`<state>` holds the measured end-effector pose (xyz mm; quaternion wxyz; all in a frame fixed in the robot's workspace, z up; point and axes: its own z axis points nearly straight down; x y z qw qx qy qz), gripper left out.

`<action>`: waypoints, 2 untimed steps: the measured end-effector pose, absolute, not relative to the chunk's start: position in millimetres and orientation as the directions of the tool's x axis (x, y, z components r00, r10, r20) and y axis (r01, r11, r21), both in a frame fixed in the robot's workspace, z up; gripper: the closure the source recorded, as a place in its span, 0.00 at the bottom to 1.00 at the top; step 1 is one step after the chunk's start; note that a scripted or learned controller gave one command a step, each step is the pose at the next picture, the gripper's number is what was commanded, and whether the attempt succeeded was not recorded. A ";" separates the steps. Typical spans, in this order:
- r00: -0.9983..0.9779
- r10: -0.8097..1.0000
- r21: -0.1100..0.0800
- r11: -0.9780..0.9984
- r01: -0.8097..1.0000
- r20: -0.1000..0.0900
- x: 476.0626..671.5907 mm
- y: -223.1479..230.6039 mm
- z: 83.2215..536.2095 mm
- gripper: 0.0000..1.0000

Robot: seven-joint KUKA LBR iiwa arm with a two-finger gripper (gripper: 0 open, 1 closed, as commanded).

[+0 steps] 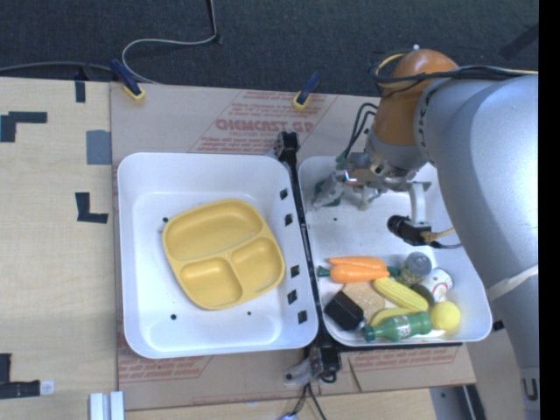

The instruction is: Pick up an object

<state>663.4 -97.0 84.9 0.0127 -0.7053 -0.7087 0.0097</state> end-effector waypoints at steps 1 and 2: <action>-0.008 1.000 -0.032 0.009 0.999 0.012 664.1 -103.1 84.7 0.00; -0.006 1.000 -0.031 0.006 1.000 0.007 663.8 -101.4 84.9 0.00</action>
